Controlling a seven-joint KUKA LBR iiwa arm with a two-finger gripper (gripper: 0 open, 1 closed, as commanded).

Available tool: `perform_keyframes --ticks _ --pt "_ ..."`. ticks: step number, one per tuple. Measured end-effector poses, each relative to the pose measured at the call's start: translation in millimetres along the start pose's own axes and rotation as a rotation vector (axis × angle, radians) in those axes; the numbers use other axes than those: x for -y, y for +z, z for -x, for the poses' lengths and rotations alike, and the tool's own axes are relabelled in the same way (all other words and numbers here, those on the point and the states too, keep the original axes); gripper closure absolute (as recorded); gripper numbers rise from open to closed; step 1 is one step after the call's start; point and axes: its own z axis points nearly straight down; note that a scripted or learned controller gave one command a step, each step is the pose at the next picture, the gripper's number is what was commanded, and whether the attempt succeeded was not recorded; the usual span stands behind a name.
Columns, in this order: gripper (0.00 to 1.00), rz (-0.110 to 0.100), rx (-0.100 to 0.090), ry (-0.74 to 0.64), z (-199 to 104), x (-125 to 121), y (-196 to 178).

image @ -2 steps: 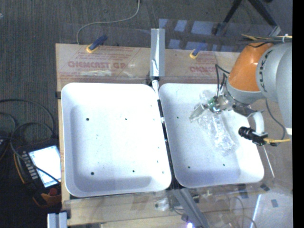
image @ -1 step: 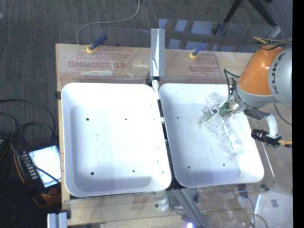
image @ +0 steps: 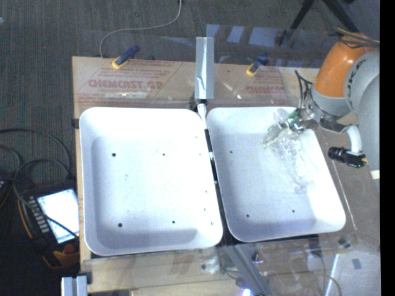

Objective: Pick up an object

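The claw (image: 295, 123) sits low at the far right corner of the right bin (image: 259, 224), among crumpled clear plastic (image: 290, 153) lying along that bin's right side (whether it grips any, I cannot tell). To do this well, I'd bite a thick bunched fold, then lift slowly and straight up.

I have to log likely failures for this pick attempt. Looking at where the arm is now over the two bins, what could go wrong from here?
1. The crumpled clear plastic piece in the right white bin is see-through against white, so a grasp could miss it.
2. It looks thin and limp, so it might slip out when lifted.
3. The claw sits close to that bin's far-right rim and may bump it.
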Motion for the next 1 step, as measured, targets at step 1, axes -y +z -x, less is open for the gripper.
perform_keyframes --ticks 1 --pt "0.00 0.016 0.013 -0.033 -0.6 5.4 0.0"
